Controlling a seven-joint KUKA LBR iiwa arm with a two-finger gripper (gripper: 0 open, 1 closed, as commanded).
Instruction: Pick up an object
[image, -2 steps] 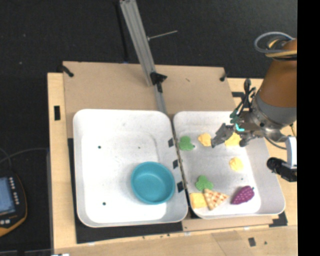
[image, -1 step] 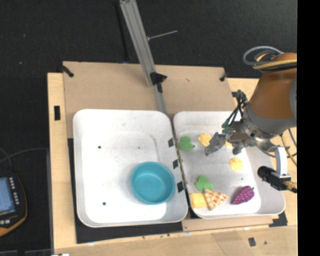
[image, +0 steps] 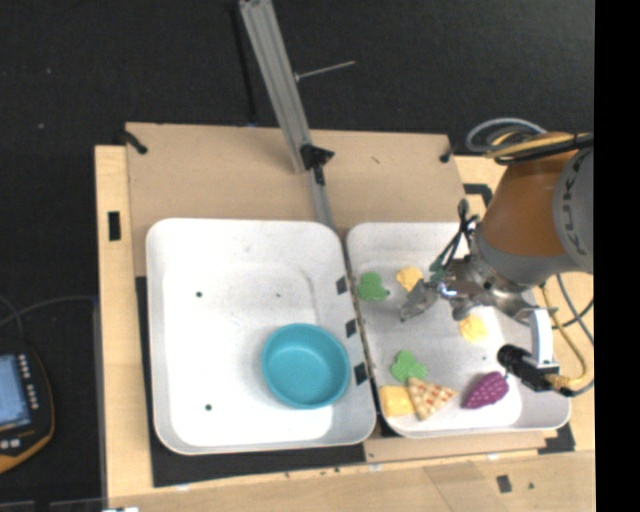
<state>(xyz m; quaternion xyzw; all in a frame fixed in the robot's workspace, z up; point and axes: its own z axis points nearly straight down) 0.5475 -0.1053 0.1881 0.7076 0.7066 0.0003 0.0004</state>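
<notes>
The end effector (image: 420, 303) hangs low inside the right bin (image: 400, 240), between a green piece (image: 373, 289) and a yellow piece (image: 408, 277); whether it is spread or pinching cannot be told. Nearer the bin's front lie a second green piece (image: 407, 365), a pizza slice (image: 429, 398) and purple grapes (image: 486, 389). A blue bowl (image: 303, 365) sits in the left bin (image: 200, 260).

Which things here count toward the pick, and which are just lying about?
For the pick, all in the right bin:
tool
green piece
yellow piece
second green piece
pizza slice
purple grapes

Lying about:
blue bowl in the left bin
handheld controller at left
</notes>
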